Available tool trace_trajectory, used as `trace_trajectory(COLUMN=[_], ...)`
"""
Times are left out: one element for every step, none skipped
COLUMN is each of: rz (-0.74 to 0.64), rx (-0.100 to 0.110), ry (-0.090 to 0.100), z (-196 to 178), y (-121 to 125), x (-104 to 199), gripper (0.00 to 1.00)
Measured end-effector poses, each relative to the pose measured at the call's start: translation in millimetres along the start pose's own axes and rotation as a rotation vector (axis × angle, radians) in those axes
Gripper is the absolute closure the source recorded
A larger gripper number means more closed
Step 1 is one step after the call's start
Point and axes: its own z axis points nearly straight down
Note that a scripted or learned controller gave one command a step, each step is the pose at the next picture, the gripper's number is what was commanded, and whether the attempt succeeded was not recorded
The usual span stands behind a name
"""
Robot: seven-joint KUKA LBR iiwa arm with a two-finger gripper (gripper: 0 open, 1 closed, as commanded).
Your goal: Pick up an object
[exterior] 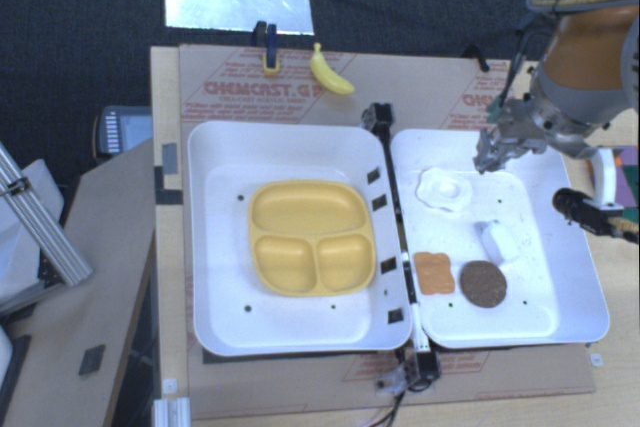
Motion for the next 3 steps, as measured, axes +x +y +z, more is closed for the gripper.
trace_trajectory(rz=[0.000, -0.002, -0.002], rx=[0.000, -0.001, 0.000], ry=[0.000, 0.001, 0.001], z=[11.1, 21.4, 34.5], y=[-12.0, -15.6, -23.3], x=[43.3, 104.2, 162.5], gripper=[1.00, 1.00, 1.00])
